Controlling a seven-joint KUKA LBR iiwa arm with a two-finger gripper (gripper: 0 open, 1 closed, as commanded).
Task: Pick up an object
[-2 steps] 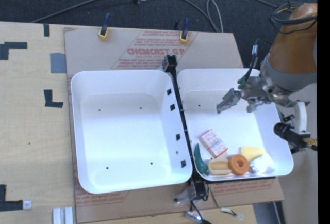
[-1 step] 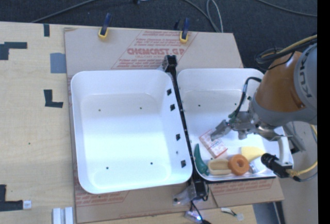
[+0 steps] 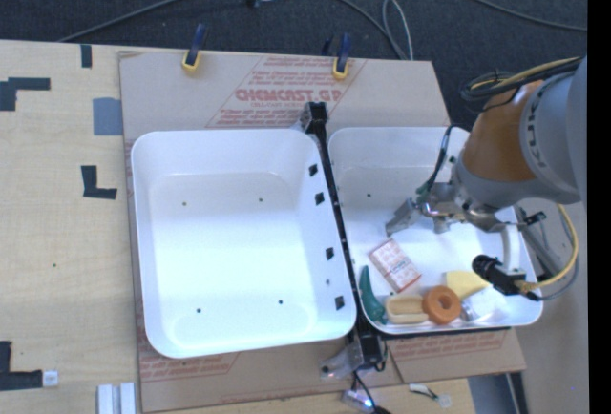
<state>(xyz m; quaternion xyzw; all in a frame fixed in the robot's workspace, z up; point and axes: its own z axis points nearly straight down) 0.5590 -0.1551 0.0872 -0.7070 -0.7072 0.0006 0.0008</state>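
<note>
Two shallow white bins side by side on a cardboard sheet (image 3: 277,97) with red lettering, clamped at its far edge by two blue-and-yellow clamps (image 3: 194,54). Left bin (image 3: 143,155) bare white inside. Right bin (image 3: 382,131) holding every loose piece, all gathered toward its near edge.

Near the middle of the right bin, closer to its left wall: red-and-white packet (image 3: 393,264), lying flat and slightly askew. Along the near edge, from the left corner outward: green item (image 3: 370,293) against the left wall, tan block (image 3: 406,307) just beside it, orange ring (image 3: 442,304) touching the tan block, yellow block (image 3: 465,283) just behind the ring toward the right corner.

Reaching in over the right wall: grey arm (image 3: 558,135) with orange band. Gripper (image 3: 412,217) low over the bin's middle, just beyond the packet's far side, apart from the pieces at the near edge. Nothing seen clamped in it; whether spread or closed, cannot tell at this angle.
</note>
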